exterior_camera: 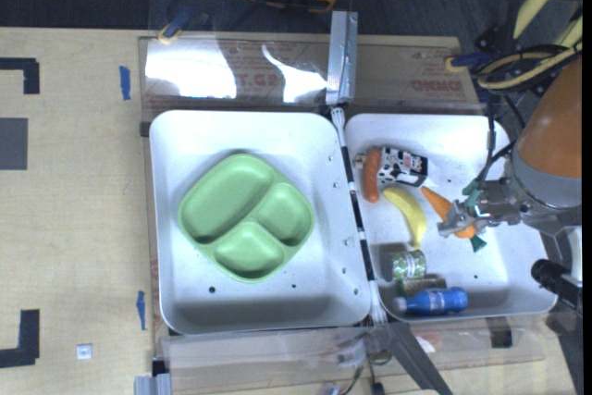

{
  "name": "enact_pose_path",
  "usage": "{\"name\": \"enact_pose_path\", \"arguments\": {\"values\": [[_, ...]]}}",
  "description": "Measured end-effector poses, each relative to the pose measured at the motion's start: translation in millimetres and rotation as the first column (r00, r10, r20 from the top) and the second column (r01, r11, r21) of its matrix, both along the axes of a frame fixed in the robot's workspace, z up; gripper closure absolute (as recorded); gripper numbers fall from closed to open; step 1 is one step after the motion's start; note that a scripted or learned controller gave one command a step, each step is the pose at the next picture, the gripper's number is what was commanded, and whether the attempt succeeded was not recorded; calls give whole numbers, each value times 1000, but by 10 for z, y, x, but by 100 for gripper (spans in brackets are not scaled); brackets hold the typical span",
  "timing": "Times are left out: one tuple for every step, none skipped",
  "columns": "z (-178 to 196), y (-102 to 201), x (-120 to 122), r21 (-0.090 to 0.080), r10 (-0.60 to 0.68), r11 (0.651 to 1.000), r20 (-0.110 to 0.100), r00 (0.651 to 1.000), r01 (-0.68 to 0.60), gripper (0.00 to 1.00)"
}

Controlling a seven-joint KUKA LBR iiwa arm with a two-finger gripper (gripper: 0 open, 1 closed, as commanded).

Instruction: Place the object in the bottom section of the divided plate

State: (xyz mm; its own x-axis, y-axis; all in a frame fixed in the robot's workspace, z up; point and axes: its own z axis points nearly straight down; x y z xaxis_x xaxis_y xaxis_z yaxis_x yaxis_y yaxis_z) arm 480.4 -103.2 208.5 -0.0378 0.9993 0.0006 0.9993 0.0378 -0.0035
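Note:
A green divided plate (245, 216) lies in the left bin (176, 143), with one large section at upper left and two smaller ones at right and bottom. My gripper (465, 216) is down in the right bin (462, 139), directly over the middle of an orange carrot (435, 198) with a green tip. The gripper covers part of the carrot. A yellow banana (409, 212) lies just to the left of the carrot.
Also in the right bin are an orange-red sausage (371, 174), a black-and-white patterned item (401, 164), a small green can (408, 265) and a blue bottle (435, 300). A ridge (355, 208) divides the two bins. Cables hang at the upper right.

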Motion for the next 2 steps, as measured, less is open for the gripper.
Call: {"name": "enact_pose_path", "arguments": {"values": [[151,932,663,-1,113,994,1,994,-113,100],[-161,1689,727,0,160,987,-4,987,-160,100]]}}
